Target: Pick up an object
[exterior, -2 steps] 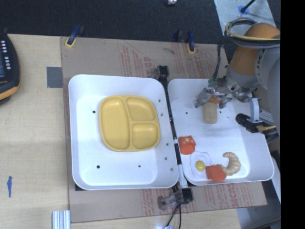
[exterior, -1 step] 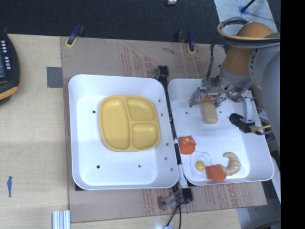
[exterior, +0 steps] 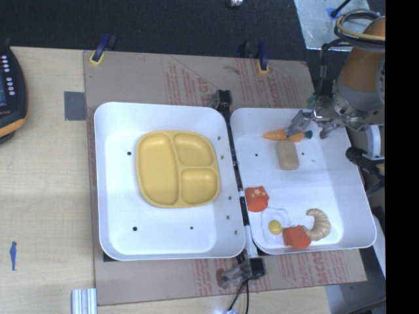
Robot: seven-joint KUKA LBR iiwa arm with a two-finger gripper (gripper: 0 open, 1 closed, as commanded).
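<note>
The fingers' state could not be told; the metal two-finger gripper (exterior: pixel 302 124) hovered at the right white shallow plastic bin (exterior: pixel 340 175), its tip just over the small orange toy carrot (exterior: pixel 283 135). A beige rounded block (exterior: pixel 287 156) lay just beside. A clean grasp would probably need centring across the carrot, clear of the block.

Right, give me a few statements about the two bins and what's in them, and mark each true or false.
1. The yellow divided tray lies in the left bin. True.
2. The carrot lies in the left bin. False: it lies in the right bin, beside the end effector.
3. The fried egg sits near the right bin's front edge. True.
4. The yellow divided tray holds the shrimp. False: the shrimp lies in the right bin.
</note>
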